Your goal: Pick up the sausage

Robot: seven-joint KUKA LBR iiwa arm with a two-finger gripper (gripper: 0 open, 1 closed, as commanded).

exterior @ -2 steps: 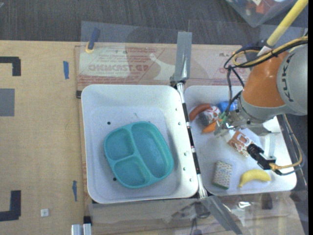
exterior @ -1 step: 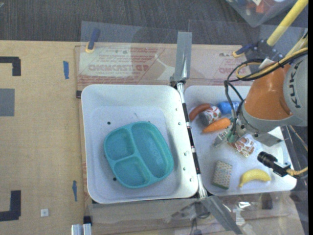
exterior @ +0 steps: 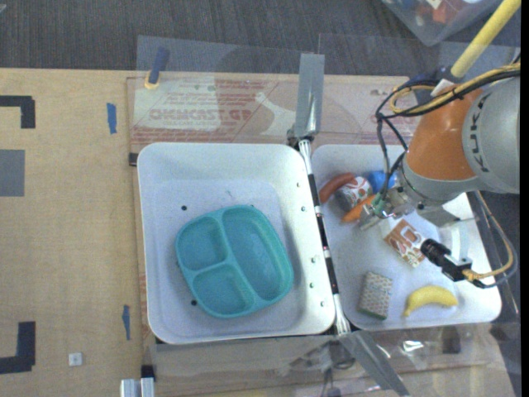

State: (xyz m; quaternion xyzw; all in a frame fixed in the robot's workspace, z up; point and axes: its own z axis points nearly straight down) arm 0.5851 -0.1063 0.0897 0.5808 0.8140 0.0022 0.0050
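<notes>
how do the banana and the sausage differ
The banana is yellow; the sausage is reddish orange. The banana lies near the front of the right bin, apart from other items; the sausage lies at the back, against a small packet. Both are small curved food pieces in the same bin.

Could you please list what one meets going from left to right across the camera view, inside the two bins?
Teal divided plate → sausage → sponge → small printed packet → banana.
</notes>
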